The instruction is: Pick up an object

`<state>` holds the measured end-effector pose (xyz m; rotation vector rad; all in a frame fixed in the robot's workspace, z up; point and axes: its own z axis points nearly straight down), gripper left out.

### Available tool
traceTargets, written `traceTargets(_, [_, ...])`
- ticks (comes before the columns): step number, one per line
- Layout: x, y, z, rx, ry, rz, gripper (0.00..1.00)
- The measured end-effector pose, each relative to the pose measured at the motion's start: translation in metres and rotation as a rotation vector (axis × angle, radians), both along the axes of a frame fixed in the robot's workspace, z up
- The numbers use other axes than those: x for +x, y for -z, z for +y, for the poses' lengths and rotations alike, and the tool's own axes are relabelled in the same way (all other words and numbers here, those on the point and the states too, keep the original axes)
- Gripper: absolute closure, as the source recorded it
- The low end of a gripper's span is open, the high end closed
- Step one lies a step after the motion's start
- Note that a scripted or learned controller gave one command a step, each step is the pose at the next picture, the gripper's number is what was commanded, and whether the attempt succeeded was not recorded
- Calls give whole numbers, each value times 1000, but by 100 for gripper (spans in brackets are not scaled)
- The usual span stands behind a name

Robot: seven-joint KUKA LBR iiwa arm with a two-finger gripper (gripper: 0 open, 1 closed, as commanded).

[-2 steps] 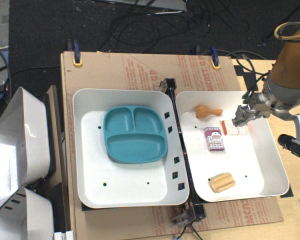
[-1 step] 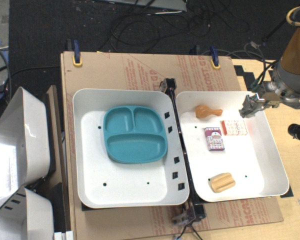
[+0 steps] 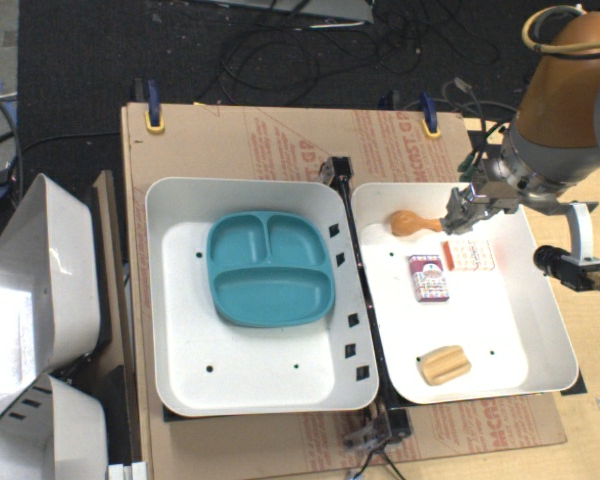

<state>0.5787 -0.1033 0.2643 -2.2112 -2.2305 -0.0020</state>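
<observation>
Camera view, looking down at a slant. I am watching two shallow white bins sitting side by side on a cardboard-covered bench (image 3: 240, 143). The left bin (image 3: 170, 298) is holding a single item: a teal divided plate (image 3: 271, 269) with three compartments, lying flat near the bin's middle and slightly toward its far edge.

The right bin (image 3: 540, 348) is holding four things. An orange drumstick-shaped toy (image 3: 412, 223) is lying near the far edge, its thin end pointing toward the bin's right side. A small purple box (image 3: 429, 278) is lying flat near the middle, and a white card with red print (image 3: 471, 256) is lying just beside it, toward the right. A tan bread-shaped piece (image 3: 445, 364) is resting near the bin's near edge, well apart from the others.

The arm is reaching in from the right, and I am seeing the gripper (image 3: 460, 213) hovering at the far edge of the right bin, at the thin end of the drumstick toy (touching or merely above it, I cannot tell). Whether the jaws are open or closed I cannot tell either; the dark fingers are blurring together at this angle. Nothing is visibly sitting between them.
</observation>
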Motion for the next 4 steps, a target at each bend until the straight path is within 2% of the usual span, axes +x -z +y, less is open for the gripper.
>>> traceTargets(1, [-1,12,49,0,1,2,100])
traceTargets(4, [19,3,195,-1,1,-2,100])
